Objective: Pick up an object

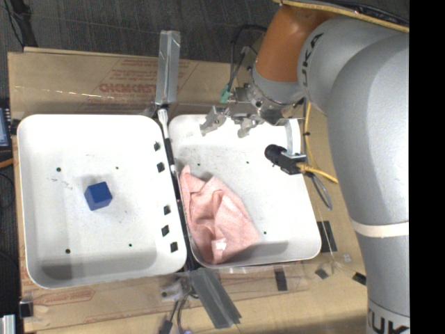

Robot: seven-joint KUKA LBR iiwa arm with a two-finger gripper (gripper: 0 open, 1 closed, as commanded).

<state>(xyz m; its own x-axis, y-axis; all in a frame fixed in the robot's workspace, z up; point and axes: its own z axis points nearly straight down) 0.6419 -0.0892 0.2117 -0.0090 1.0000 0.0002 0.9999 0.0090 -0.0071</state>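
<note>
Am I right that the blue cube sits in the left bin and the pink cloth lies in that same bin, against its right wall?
Not quite. The camera view shows the blue cube in the left bin, but the pink cloth lies in the right bin, against its left wall.

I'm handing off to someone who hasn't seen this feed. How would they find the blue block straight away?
Start at the two white bins side by side and take the left bin. The blue block sits alone on its floor, left of centre. It is small, hard-edged and blue, unlike the crumpled pink cloth in the right bin.
</note>
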